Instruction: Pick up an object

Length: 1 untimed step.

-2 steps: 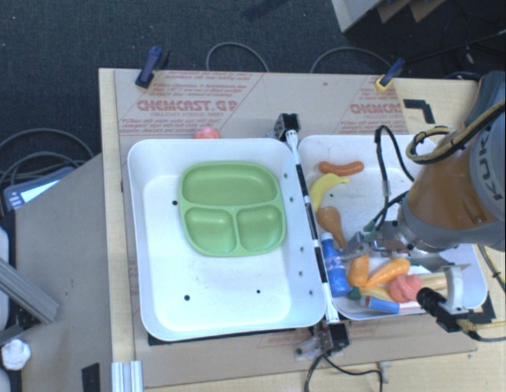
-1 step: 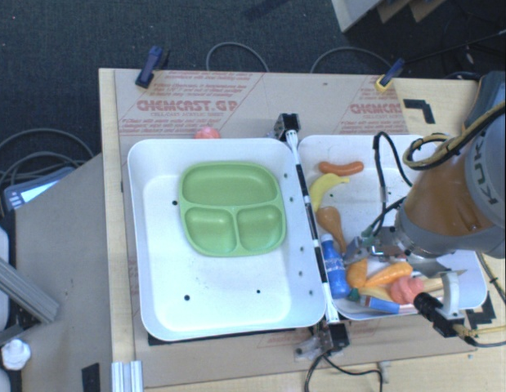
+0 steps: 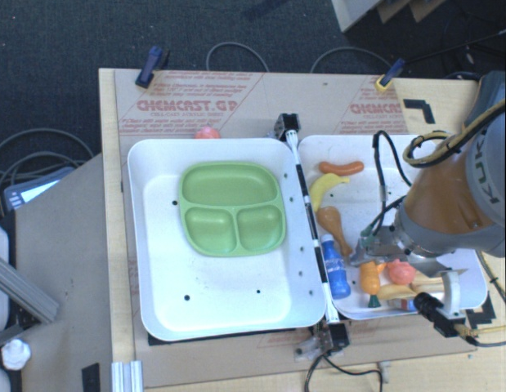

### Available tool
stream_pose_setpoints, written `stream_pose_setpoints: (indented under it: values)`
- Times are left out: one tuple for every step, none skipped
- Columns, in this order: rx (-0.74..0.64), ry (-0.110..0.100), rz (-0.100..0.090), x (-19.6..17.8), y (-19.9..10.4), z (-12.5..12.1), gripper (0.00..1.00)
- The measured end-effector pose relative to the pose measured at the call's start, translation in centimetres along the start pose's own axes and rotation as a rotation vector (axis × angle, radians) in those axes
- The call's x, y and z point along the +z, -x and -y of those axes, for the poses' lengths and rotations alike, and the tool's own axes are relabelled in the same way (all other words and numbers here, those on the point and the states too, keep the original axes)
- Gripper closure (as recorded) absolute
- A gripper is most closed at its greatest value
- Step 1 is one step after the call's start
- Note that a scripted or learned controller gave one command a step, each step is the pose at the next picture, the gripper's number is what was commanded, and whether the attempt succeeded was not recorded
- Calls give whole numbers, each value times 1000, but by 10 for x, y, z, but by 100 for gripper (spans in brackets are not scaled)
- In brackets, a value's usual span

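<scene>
The right white bin point(image 3: 311, 149) holds several toy foods: a red-orange sausage point(image 3: 341, 168), a yellow banana point(image 3: 326, 188), a brown drumstick point(image 3: 333, 225), a blue bottle point(image 3: 335, 269) along the left wall, an orange carrot-like piece point(image 3: 369, 278), a pink piece point(image 3: 402, 273) and a tan stick point(image 3: 409, 291). My gripper point(image 3: 368, 249) hangs low over the bin's front half, just above the orange piece and right of the drumstick's end. The arm's body hides the bin's right side.
The left bin point(image 3: 146, 219) carries a green divided plate point(image 3: 233, 207). A black divider rail point(image 3: 302, 194) runs between the bins. Cables loop over the right bin near the arm point(image 3: 449, 194). A small pink item point(image 3: 207, 133) lies on the board behind the left bin.
</scene>
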<state>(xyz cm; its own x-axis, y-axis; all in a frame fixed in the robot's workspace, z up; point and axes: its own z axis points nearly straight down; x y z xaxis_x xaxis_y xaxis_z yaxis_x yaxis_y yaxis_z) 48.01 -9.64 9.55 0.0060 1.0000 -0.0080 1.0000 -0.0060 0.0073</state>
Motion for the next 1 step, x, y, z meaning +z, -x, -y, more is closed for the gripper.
stream_pose_setpoints:
  values:
    - [-7, -6, -8, -89, -62, -44, 100]
